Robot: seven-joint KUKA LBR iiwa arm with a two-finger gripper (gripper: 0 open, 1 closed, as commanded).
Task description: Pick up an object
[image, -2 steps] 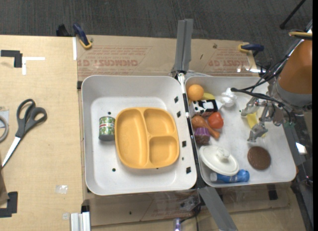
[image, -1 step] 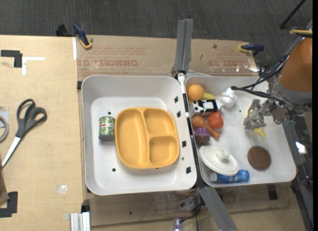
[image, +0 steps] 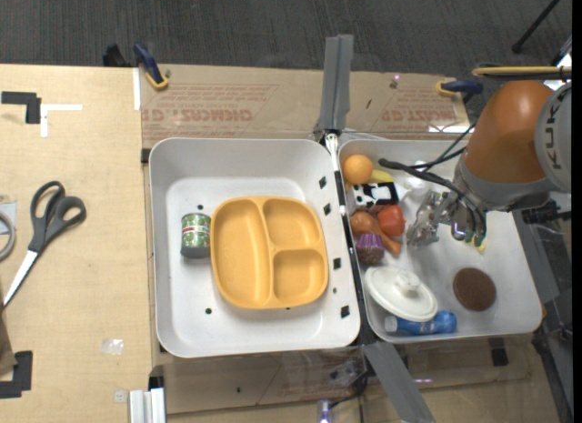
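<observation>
Your gripper [image: 427, 223] hangs over the middle of the right bin [image: 518, 312], and how far its fingers are parted can't be told from this slant; nothing is visibly between them, so count it as holding nothing.

The candidates crowd the bin's left wall: an orange ball [image: 357, 168] at the far left corner, a black-and-white toy [image: 375, 195] beside it, then a red tomato-like piece [image: 391, 220], a brown one [image: 364, 222] and a purple onion-like piece [image: 369, 248] touching one another. A white lidded dish [image: 401, 294] sits near the front edge with a blue bottle [image: 426, 325] against the front wall. A brown round object [image: 474, 288] lies apart toward the right.

Your risk is that cluster: descending at its edge, a finger could land on top of a piece, or wedge between two and push them apart rather than close on one. Round pieces may roll off. The cables near the wrist could snag too.

In the left bin [image: 173, 321], a yellow divided plate [image: 270, 252] and a small green can [image: 195, 234] sit well clear
</observation>
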